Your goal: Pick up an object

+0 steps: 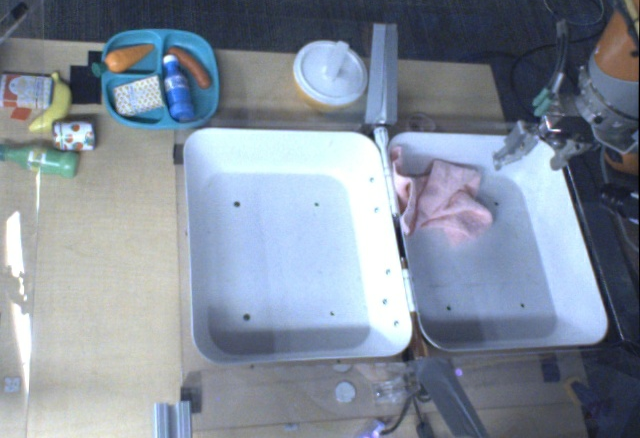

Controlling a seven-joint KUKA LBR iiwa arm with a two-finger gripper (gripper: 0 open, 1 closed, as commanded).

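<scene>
A crumpled pink cloth (pixel 448 198) lies in the right bin (pixel 560 316), against its left wall and toward the back. My gripper (pixel 532 152) hangs over the bin's back right corner, to the right of the cloth and apart from it. Its fingers are spread open with nothing between them. The grey arm with its orange band (pixel 618 54) comes in from the right edge.
The left bin (pixel 290 256) sits beside the right one, with a metal divider post (pixel 381 76) behind their shared edge. On the bench at back left are a blue tray of toy food (pixel 160 78), a white lidded cup (pixel 330 74), a banana, a can and a green bottle.
</scene>
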